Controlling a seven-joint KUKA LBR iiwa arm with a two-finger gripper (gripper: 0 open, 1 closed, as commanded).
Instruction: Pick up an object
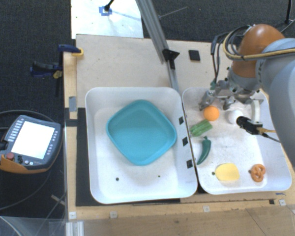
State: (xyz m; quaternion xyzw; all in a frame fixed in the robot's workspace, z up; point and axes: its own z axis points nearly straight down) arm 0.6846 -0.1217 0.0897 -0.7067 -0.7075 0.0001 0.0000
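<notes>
Looking down on the bench, we see two white bins side by side: the left bin (96, 181) in the middle of the frame and the right bin (275, 178) toward the right edge. A teal plate (141, 132) lies flat in the left bin, taking up most of its upper half.

Our arm (280, 68) comes in from the upper right, and the gripper (217, 98) hangs over the upper part of the right bin. We cannot tell how it is set; nothing shows plainly in its grasp.

An orange ball (211, 113) sits just below the gripper, close to it; we cannot tell whether they touch. A white object (232, 116) lies just right of the ball. Below the ball, a green pepper (201, 128) lies tilted near the bin's left wall, and a darker green chili (204, 150) lies just under it. Near the lower edge of the bin, a yellow piece (227, 172) rests beside a small pretzel (257, 172), the two apart.

At the left edge of the frame, a pendant (29, 142) with a bright screen lies on the dark floor.
</notes>
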